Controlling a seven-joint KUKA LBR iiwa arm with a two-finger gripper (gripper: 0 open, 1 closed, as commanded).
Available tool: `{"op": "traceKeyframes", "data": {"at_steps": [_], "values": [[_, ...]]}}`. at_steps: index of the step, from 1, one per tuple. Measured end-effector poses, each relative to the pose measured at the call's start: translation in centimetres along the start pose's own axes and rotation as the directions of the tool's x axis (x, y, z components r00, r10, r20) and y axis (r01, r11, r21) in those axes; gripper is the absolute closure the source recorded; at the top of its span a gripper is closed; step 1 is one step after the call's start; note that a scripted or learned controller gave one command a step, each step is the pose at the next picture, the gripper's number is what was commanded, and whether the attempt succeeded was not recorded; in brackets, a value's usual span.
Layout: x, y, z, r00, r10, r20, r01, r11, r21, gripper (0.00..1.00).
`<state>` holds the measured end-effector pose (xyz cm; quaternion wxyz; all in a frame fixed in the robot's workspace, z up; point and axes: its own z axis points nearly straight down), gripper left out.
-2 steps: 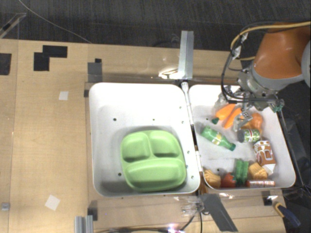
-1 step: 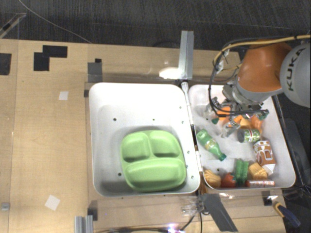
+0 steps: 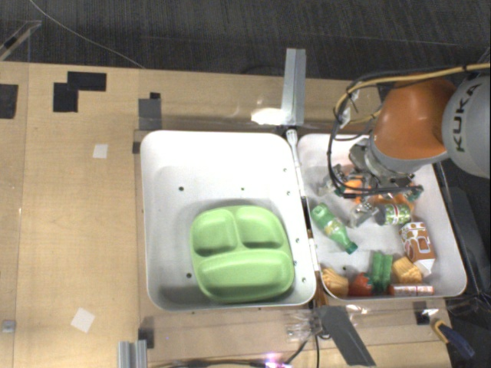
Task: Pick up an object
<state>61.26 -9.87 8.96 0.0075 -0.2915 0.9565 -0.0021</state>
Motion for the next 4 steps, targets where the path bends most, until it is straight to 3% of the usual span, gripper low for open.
{"op": "traceKeyframes", "data": {"at_steps": [1, 2, 3, 4], "values": [[6.9, 4.6, -0.3, 0.999, 0.05, 0.002, -0.05, 0.999, 0.002, 0.0], [0.6, 0.5, 0.0, 0.989, 0.15, 0.001, -0.15, 0.989, 0.001, 0.0], [3.4, 1.2, -0.1, 0.968, 0.251, 0.002, -0.251, 0.968, 0.001, 0.0], [-2.8, -3.5, 0.1, 0.957, 0.289, -0.001, -0.289, 0.957, 0.0, 0.0]]}}
